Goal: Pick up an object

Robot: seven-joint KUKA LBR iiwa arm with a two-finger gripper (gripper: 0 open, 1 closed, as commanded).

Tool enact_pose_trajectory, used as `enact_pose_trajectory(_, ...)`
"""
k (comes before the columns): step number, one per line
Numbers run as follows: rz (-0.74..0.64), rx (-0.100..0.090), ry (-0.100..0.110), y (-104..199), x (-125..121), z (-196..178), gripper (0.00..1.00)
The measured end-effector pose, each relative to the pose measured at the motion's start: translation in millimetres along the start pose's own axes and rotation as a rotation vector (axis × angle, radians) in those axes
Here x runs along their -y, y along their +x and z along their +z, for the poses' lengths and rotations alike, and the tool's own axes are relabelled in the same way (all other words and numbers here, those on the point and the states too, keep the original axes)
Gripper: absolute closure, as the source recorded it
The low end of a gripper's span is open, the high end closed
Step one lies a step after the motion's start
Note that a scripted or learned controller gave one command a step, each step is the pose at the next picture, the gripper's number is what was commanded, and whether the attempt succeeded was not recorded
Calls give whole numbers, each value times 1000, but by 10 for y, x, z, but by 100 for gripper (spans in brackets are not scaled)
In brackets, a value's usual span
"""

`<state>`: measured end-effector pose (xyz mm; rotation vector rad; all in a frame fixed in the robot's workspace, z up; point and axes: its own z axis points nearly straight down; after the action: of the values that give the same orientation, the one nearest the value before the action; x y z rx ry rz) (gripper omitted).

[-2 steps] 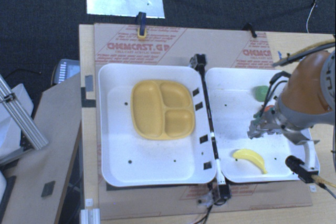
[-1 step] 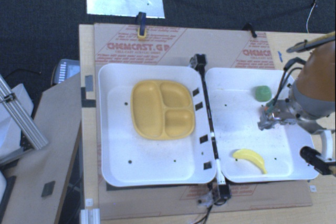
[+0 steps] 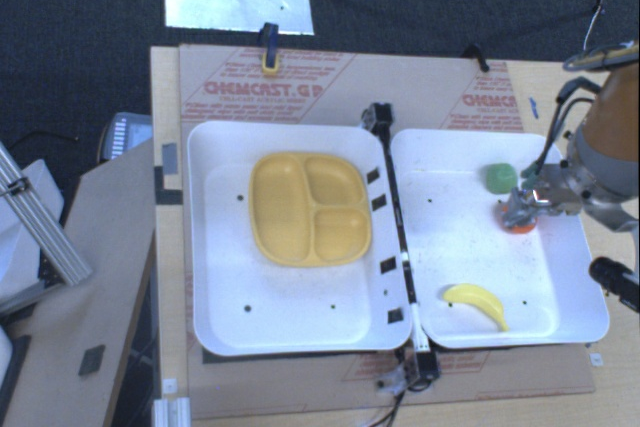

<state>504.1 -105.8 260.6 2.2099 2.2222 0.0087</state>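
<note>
The right bin (image 3: 560, 325) holds a yellow banana (image 3: 478, 303) near its front, a green object (image 3: 501, 177) near its back, and a small orange-red object (image 3: 520, 224) by its right side. My gripper (image 3: 519, 209) reaches in from the right and sits low, directly over the orange-red object, which peeks out beneath it. The green object lies just up and left of the gripper, apart from it. The banana lies well in front of the gripper, untouched.
The left bin (image 3: 220, 315) holds a yellow divided plate (image 3: 308, 209) at its middle. A black divider with clips (image 3: 390, 215) runs between the bins. The arm's grey and orange body (image 3: 610, 145) overhangs the right bin's right edge.
</note>
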Motion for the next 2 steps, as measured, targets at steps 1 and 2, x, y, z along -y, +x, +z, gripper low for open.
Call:
enact_pose_trajectory(1, -4, -3, 7, 548, -1, 170, 100)
enact_pose_trajectory(2, -4, -4, 9, 1112, -56, 323, 100)
